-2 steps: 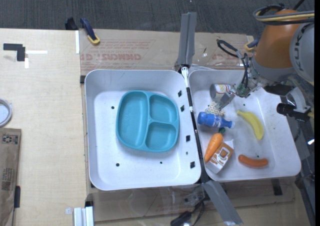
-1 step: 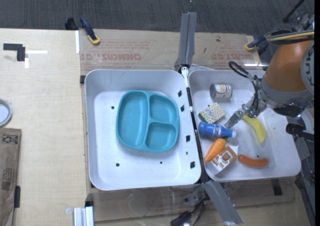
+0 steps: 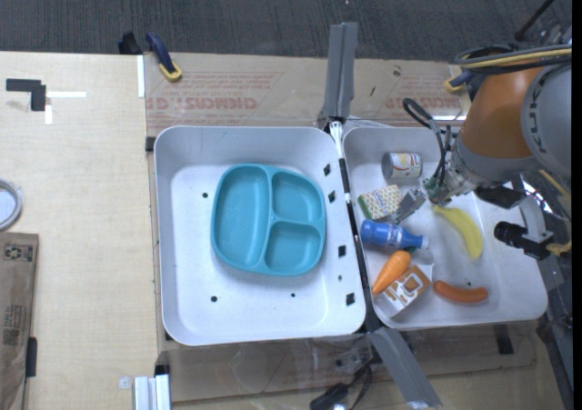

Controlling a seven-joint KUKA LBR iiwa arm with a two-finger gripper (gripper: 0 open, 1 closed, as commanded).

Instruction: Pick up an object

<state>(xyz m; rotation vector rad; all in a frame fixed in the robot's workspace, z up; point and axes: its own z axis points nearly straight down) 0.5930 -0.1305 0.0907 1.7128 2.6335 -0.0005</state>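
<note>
The right bin (image 3: 509,308) holds several small objects. A silver can (image 3: 401,165) lies at the back, with a green and yellow packet (image 3: 378,202) in front of it. Nearer the front are a blue bottle (image 3: 391,235), an orange carrot (image 3: 393,270) and a white and orange carton (image 3: 405,293). A yellow banana (image 3: 464,228) and a reddish sausage (image 3: 460,292) lie to the right. My gripper (image 3: 412,203) reaches down from the arm's orange band (image 3: 496,113); its tip is low in the bin, beside the packet's right edge and just above the bottle.
The left bin (image 3: 182,308) holds a teal divided plate (image 3: 269,218). A grey post (image 3: 341,72) rises between the bins at the back. Cardboard (image 3: 245,90) lies behind the bins. A tape roll (image 3: 5,206) sits on the bench at far left.
</note>
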